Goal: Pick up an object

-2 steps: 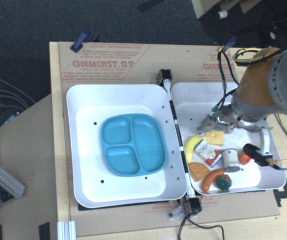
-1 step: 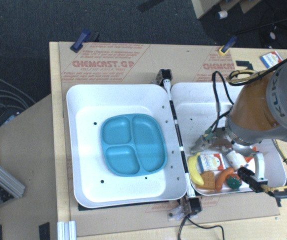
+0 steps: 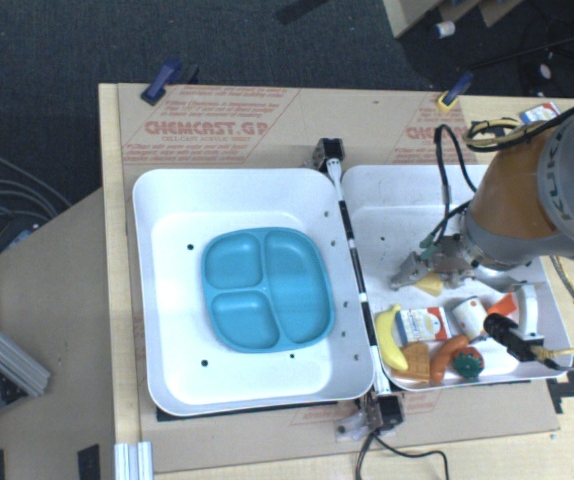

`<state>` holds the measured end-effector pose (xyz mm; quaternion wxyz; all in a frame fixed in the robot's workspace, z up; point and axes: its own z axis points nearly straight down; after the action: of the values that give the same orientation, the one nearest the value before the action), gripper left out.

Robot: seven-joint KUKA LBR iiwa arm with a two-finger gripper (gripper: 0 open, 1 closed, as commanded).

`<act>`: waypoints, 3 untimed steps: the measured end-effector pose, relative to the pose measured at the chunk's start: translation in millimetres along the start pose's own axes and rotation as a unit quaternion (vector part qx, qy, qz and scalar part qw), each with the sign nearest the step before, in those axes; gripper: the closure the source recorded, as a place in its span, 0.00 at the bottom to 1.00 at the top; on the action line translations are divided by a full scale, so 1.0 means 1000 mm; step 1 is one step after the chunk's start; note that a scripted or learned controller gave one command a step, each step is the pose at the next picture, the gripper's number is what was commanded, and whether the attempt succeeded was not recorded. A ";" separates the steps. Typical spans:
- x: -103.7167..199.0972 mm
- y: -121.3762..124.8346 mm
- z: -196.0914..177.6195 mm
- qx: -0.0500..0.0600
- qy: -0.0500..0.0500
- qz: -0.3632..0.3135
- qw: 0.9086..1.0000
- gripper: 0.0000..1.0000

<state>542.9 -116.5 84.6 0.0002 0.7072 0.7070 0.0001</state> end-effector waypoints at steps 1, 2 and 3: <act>0.000 0.000 -0.010 -0.001 0.000 0.000 1.000 1.00; 0.000 0.000 -0.010 0.000 0.000 0.000 1.000 0.00; 0.008 0.080 0.000 0.000 0.000 -0.001 1.000 0.00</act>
<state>622.5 -108.6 84.8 0.0003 0.7068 0.7075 0.0003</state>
